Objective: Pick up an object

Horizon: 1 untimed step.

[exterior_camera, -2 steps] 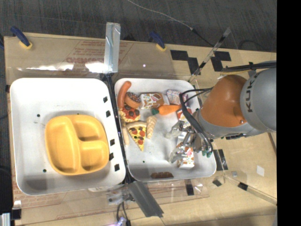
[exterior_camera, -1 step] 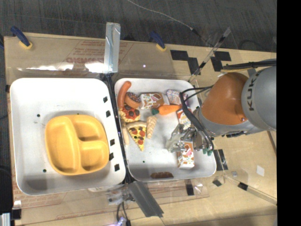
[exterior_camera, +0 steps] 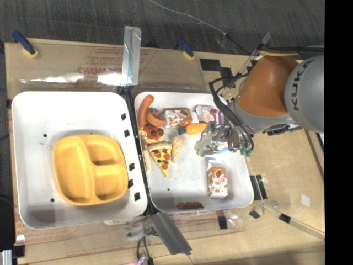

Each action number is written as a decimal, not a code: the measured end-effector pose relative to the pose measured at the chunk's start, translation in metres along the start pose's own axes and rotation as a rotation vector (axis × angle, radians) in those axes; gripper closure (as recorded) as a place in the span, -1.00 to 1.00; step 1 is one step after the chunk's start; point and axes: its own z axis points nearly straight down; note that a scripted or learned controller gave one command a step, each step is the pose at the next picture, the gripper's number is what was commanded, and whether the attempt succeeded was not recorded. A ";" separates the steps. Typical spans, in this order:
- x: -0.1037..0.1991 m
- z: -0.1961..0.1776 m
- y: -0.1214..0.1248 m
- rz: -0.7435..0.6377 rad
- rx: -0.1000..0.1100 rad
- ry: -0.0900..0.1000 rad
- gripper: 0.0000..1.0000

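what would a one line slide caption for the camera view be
KUKA arm's gripper hovers low in the right bin among toy food, beside a carrot; yellow divided tray sits in the left bin.

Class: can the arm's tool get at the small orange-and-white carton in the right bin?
Probably yes: the small orange-and-white carton lies alone on bare floor of the right white bin, just below the tool.

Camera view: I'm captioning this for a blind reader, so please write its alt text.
A grey and orange arm reaches from the right, its gripper low over toy food in the right bin: sausage, pizza slice, carton. The left bin holds a yellow tray.
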 end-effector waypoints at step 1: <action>-0.071 -0.018 0.025 0.176 0.001 0.002 1.00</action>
